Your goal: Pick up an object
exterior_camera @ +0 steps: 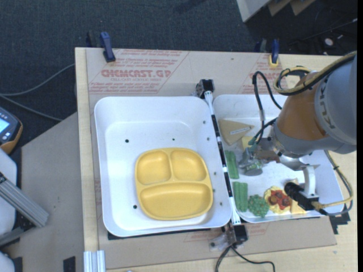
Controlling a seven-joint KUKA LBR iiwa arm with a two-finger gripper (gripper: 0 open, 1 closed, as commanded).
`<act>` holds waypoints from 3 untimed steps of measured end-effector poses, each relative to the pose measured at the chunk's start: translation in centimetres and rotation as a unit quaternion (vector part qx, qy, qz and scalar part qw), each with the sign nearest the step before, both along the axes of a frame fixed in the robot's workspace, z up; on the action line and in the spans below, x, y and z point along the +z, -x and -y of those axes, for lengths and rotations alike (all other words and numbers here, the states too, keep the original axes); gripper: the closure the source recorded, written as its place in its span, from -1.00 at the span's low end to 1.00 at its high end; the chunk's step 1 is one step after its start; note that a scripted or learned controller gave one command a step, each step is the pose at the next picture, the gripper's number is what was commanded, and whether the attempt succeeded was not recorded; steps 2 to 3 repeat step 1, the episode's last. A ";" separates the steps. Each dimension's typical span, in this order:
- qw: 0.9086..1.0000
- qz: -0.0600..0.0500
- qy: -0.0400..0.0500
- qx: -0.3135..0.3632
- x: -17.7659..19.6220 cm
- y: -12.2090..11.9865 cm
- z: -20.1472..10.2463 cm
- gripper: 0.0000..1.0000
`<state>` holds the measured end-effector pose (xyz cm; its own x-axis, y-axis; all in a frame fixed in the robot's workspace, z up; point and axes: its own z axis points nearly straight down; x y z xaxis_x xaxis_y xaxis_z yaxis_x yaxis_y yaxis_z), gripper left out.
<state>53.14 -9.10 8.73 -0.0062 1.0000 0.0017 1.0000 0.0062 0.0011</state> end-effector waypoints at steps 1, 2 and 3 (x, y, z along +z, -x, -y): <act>1.000 0.006 0.000 0.002 13.1 -2.0 -7.4 1.00; 1.000 0.006 0.000 0.002 13.1 -2.0 -7.4 1.00; 1.000 0.006 0.000 0.002 13.1 -2.0 -7.4 1.00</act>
